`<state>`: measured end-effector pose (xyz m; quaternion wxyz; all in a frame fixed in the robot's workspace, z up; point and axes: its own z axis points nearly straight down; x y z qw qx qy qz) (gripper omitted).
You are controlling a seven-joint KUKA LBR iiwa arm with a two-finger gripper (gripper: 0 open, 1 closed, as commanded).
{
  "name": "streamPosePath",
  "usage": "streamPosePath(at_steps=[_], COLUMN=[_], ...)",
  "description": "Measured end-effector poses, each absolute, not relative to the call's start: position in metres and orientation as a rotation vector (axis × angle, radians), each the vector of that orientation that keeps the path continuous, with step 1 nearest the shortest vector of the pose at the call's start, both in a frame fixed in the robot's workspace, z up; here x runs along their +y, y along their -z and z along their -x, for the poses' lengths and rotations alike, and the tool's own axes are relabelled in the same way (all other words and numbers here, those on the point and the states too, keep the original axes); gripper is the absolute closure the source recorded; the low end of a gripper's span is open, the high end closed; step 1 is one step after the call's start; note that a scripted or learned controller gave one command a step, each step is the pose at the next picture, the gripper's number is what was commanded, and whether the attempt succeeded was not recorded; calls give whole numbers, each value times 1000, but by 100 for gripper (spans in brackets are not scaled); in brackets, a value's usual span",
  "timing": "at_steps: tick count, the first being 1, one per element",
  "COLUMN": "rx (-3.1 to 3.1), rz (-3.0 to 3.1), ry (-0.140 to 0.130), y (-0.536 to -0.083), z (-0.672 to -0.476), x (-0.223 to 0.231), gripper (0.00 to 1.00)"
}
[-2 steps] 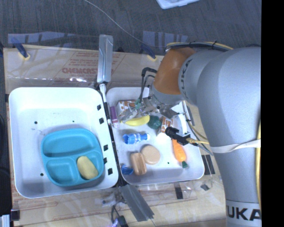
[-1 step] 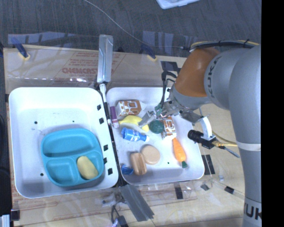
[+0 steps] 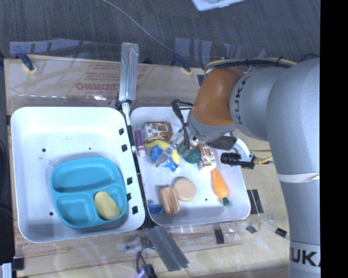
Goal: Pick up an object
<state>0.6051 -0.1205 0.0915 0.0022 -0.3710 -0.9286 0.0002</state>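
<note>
Pincer (image 3: 173, 147) fingertips indistinct among clutter in the right bin (image 3: 242, 209); finger spacing indeterminable. Arm (image 3: 272, 108) covers that bin's far right corner. A white item (image 3: 215, 3) is cropped by the top edge.

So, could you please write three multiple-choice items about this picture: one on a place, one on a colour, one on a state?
1. Where does the yellow potato-like object lie?
A. On the blue tray in the left bin
B. In the right bin beside the carrot
C. On the bench outside both bins

2. What colour is the divided tray?
A. Red
B. Blue
C. Green

3. How is the hand placed?
A. High above the left bin
B. Outside both bins, over the bench
C. Down in the right bin among the objects

Answers:
1. A: it rests in the tray's lower right compartment, inside the left bin.
2. B: the tray is light blue against the white bin.
3. C: the hand is low over the cluster in the right bin, near the yellow and blue item; the carrot lies apart from it.
</note>
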Motion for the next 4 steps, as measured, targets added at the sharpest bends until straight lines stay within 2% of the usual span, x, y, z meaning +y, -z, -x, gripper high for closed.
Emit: streamPosePath(at_steps=[1,2,3,4], rx=[-2923,-2805,-2127,-2221], rz=[1161,1346,2274,2226], ry=[2,-5,-21,10], y=[-106,-96,-94,-197], z=[-608,-635,-648,-622], x=[-121,-136,-123,-47], gripper=[100,100,100,100])
